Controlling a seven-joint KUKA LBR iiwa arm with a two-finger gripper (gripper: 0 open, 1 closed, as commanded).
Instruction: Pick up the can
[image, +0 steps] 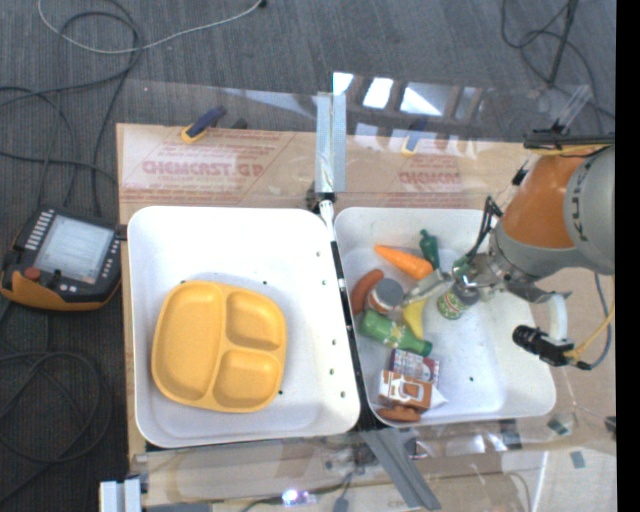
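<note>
Dark grey carpet strewn with cables surrounds a bench where 2 shallow white bins sit side by side on a cardboard sheet printed with faint red lettering that looks like "CHEMCAST GP", though it is too washed out to be sure. An orange-and-grey teach pendant (62, 260) lies on the floor to the left.

The left bin (180, 225) holds a yellow divided tray (220, 346) with 3 compartments. The right bin (510, 385) holds a cluster of toy food: an orange carrot (403, 262), a small dark green bottle (429, 246), a red-brown item (364, 287) against the divider wall, a green piece and a yellow piece below it, and a red-and-white carton (410, 378) near the front edge, its print unreadable.

The can (386, 295) seems to be the small cylinder with a grey metal top, standing upright between the red-brown item and the yellow piece, crowded on several sides. Judging by looks, it is rigid, light and smooth-walled, so it could slip or tip; gripping across its round sides from above seems best, though neighbours leave little finger room.

The gripper (455, 297) sits to the right of the can, over a small green-labelled jar (453, 303), near the cluster but apart from the can. Whether its fingers are spread or closed cannot be told from this angle.
</note>
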